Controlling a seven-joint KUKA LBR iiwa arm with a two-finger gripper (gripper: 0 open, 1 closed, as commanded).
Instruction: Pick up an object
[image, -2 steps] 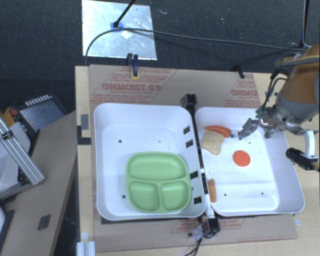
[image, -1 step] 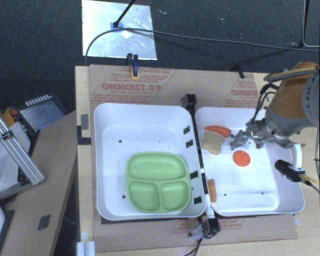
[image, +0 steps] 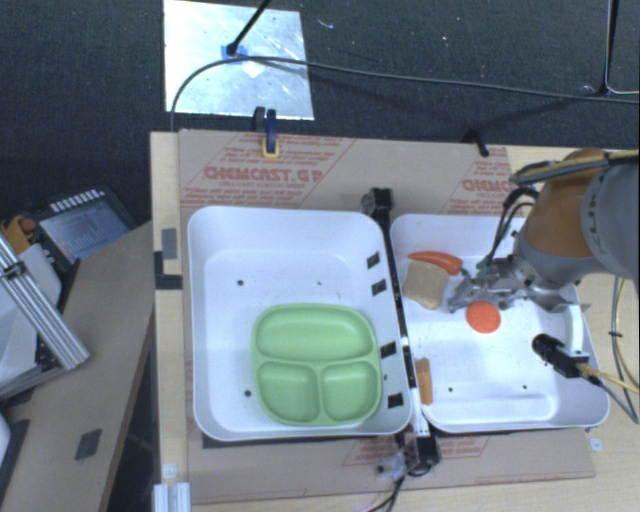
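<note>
Two shallow white bins sit side by side on a sheet of printed cardboard (image: 300, 170), the left bin (image: 215, 245) and the right bin (image: 500, 395) meeting along a dark strip. Nearest, a small brown stick (image: 424, 381) lies against the right bin's left edge, close to its near left corner. Beside it across the divide, a green three-part plate (image: 315, 365) lies flat in the near half of the left bin, towards its right edge.

Further back, around the middle of the right bin, an orange ball (image: 485, 318) rests on the floor. The gripper (image: 468, 292) hangs just above and left of it, very near, reaching in on the grey and orange arm (image: 570, 230) from the right edge. Whether the gripper is spread or pressed together cannot be told, and nothing is seen pinched in it. Just to its left lies a tan block (image: 424, 288) near the left edge, and behind that a red-orange wedge (image: 436, 260) towards the far left corner.

Beyond the bins, a yellow clamp (image: 268, 135) grips the cardboard's far edge, with a silvery sheet (image: 240, 60) behind it.
</note>
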